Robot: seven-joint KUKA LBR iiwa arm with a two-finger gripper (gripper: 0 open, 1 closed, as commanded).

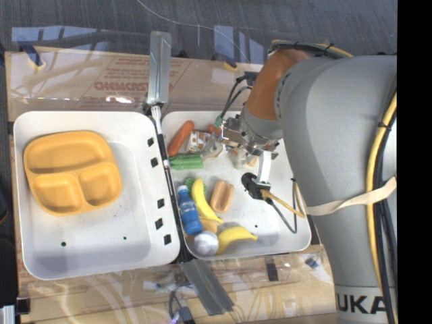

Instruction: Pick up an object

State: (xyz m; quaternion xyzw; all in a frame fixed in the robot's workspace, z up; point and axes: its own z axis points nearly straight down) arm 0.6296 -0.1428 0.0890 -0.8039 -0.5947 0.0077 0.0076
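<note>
Yellow moulded plastic tray with three compartments (71,171): I log it lying flat in the left white bin (40,255), toward that bin's far left.

Right white bin (287,231), contents as I read them:
- orange carrot-shaped toy (181,137), far left corner, tilted;
- green cylindrical piece (185,161), just near of the carrot, along the divider;
- blue plastic bottle (189,210), against the left wall;
- yellow banana (203,200), touching the bottle's right side;
- tan bread-roll-shaped toy (221,196), just right of that banana;
- second yellow banana (234,236), near edge;
- small pale round object (206,244), beside it.

Grey arm with orange band (337,140) enters from the right. Its gripper (244,152) is low over the bin's far middle; I cannot tell its finger spacing.
</note>
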